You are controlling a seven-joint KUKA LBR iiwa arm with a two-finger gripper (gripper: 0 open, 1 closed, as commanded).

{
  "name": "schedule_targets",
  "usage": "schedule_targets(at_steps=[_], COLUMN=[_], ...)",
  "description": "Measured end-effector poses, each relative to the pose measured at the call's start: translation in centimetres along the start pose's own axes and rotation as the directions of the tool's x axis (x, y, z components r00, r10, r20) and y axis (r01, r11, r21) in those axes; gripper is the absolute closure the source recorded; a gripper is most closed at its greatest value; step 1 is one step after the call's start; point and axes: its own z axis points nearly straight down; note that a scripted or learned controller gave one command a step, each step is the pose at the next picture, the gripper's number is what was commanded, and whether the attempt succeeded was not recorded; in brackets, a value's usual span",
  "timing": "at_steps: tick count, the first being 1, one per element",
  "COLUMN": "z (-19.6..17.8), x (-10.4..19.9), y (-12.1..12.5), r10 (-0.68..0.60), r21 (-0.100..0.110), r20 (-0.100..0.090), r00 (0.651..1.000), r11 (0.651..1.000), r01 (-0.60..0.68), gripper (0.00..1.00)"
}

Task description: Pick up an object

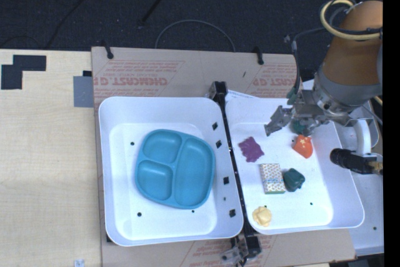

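Camera view shows the bench (44, 166) with two shallow white bins side by side on a brown cardboard sheet (187, 75). The left bin (119, 115) holds a blue divided plate (174, 167) lying flat near its centre, with three compartments.

The right bin (340, 209) holds the small objects. The arm (351, 50), grey with its orange band, comes in from three o'clock and hangs over the bin's one-o'clock corner. The gripper (289, 123) points toward nine o'clock above the bin floor; its fingers (273, 125) stand spread apart with nothing between them.

Near the bin's centre lies a patterned box (272, 177), tan with small dots. Touching it at its three-o'clock side is a dark green lump (294, 179). At eleven o'clock from the box, apart from it, lies a purple object (250, 149), flat and ragged-edged. At one o'clock from the box, just below the gripper, sits an orange object (303, 146). At the bin's seven-o'clock corner, well apart from the others, sits a yellow object (262, 216), rounded; what it is cannot be told.
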Motion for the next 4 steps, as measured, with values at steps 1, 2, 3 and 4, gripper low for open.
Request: schedule_targets(at_steps=[1,2,3,4], z=[-0.6,5.9,12.2,17.6], x=[0.0,0.2,-0.2,-0.1], y=[0.2,0.2,0.3,0.3], r10=[-0.002,-0.001,0.0,0.0], r21=[-0.012,-0.003,-0.005,-0.005], r20=[0.001,0.0,0.0,0.0], r00=[1.0,1.0,1.0,1.0], r11=[1.0,1.0,1.0,1.0], r01=[0.002,0.001,0.0,0.0], gripper=[0.0,0.0,0.0,0.0])
